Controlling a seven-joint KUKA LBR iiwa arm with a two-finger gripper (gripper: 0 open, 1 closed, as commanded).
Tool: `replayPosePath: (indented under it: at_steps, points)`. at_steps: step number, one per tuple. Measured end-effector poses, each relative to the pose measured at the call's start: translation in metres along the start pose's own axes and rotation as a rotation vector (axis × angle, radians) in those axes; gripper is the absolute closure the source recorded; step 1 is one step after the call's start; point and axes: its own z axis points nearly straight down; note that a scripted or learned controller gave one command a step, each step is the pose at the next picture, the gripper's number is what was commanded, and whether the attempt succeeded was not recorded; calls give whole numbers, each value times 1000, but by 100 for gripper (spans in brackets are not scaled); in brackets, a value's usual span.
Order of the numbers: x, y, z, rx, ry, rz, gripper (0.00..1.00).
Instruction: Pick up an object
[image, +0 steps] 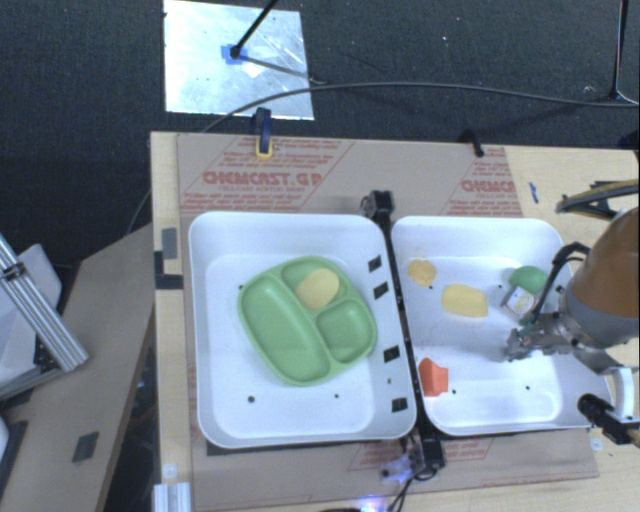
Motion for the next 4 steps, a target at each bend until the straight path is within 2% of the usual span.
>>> replayPosePath:
  at_steps: [3,4]
  points:
    - [7,3,-152,-4,-2,-4,100]
    - [56,26,-159,-2,1,-10,100]
